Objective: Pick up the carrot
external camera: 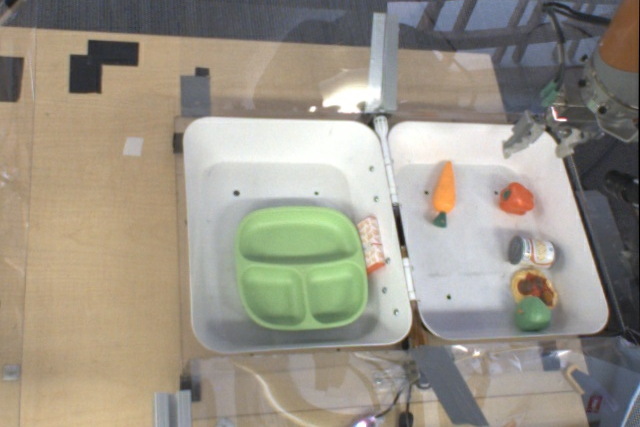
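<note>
The right bin point(590, 245) holds the carrot point(443, 192) near its left wall. The gripper point(541, 132) hovers over the bin's far right corner, jaws spread and empty, well right of the carrot.

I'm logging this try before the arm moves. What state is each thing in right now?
Carrot: lying loose in the right bin, green tip toward the near side.
Gripper: over the right bin's far right corner, nothing between its jaws.
Red pepper: loose in the right bin.
Can: lying on its side.
Green tray: flat in the left bin.
Packet: at the tray's right edge.
</note>
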Action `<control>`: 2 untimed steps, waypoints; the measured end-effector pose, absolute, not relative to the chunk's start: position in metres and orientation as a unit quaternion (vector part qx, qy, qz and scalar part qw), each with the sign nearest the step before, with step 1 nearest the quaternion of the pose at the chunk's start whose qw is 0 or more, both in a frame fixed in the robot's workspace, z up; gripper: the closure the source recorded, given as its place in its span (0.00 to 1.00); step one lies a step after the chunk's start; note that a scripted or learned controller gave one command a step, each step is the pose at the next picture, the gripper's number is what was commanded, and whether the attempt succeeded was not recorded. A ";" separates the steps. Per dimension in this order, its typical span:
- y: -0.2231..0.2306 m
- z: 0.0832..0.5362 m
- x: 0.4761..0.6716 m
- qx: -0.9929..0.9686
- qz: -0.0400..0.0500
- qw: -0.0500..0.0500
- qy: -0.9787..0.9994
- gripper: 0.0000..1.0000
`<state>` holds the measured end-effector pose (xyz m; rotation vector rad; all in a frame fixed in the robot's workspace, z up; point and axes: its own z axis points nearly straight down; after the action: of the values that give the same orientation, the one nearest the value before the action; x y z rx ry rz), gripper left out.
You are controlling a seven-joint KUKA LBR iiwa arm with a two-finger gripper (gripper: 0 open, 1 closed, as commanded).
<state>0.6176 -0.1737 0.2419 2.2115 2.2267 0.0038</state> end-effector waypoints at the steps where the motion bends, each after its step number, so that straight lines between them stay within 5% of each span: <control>1: -0.138 0.093 0.621 0.787 0.002 0.002 0.617 0.00; 2: -0.061 0.188 0.641 0.770 0.003 0.002 0.638 0.00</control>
<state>0.6407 -0.0609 0.1877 2.4154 2.0019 0.0100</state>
